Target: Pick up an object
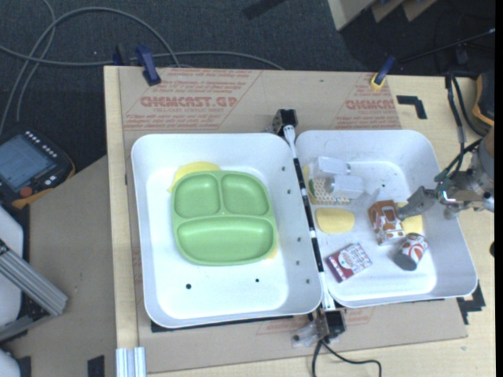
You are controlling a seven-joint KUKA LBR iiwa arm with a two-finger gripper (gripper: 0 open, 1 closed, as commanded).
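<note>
- Plainly, the gripper [420, 201] sits low at the right bin's [452, 246] right side, one dark finger reaching left toward the brown-and-white carton [384, 218]; whether the jaws are open or closed I cannot tell, and nothing visibly sits between them.
- Likely target cluster: carton, a yellow piece [413, 225] just beside it, and a red-and-white can [410, 250] nearer, all close together.
- Risk: with things packed this tight, closing jaws could shove the carton or nip two items, or slide off the can.
- Elsewhere in that bin: red packet [347, 261], yellow disc [335, 221], clear wrapper [339, 177] farther off.
- Left bin [157, 289] carries a green divided plate [224, 217], well apart, no obstruction.
- Bins rest on the bench [236, 93].
</note>
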